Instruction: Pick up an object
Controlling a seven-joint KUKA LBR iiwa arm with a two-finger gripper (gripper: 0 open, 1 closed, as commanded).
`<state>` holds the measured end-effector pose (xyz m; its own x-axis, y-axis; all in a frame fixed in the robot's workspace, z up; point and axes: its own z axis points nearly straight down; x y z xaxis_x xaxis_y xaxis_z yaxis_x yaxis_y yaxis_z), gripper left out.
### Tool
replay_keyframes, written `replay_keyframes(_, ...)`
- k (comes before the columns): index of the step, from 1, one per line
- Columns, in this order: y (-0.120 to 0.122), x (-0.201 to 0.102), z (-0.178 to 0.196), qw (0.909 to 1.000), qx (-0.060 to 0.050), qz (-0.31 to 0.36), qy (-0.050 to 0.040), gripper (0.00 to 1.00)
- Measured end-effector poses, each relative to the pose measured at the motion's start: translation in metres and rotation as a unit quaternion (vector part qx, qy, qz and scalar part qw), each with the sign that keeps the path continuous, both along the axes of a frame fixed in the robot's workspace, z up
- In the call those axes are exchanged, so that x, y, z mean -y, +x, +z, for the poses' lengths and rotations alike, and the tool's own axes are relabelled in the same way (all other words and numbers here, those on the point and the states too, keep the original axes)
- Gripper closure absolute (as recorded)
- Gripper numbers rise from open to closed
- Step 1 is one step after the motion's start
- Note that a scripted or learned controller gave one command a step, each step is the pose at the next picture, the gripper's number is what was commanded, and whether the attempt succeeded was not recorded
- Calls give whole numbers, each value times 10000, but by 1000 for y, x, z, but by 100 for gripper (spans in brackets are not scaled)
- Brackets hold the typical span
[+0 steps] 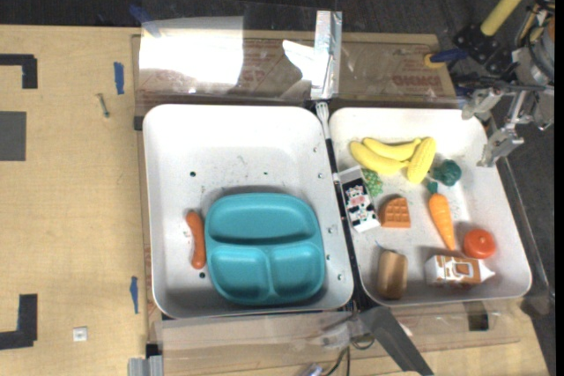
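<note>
One fixed camera, mounted above my table, looking down at a slant. The far edge of the scene sits at the top of the frame, the near edge at the bottom. Both shallow white plastic bins fall inside the frame: the left bin near the middle, the right bin toward the right side. The light wooden table top fills the left part; dark floor runs across the top. The view stands far enough back to take in both bins whole. My grey arm enters at the upper right corner, just beside the right bin's far corner.
</note>
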<state>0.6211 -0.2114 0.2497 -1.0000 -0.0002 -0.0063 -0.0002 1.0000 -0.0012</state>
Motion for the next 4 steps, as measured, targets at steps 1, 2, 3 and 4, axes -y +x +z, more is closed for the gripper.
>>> replay_keyframes(1,-23,12,-158,10000,4,29,-3,0)
replay_keyframes(2,-73,-43,-162,9990,-5,-438,14,0)
replay_keyframes(3,-132,-90,-162,9932,12,-1160,9,0)
replay_keyframes(4,-67,-103,-162,9982,2,-601,-9,0)
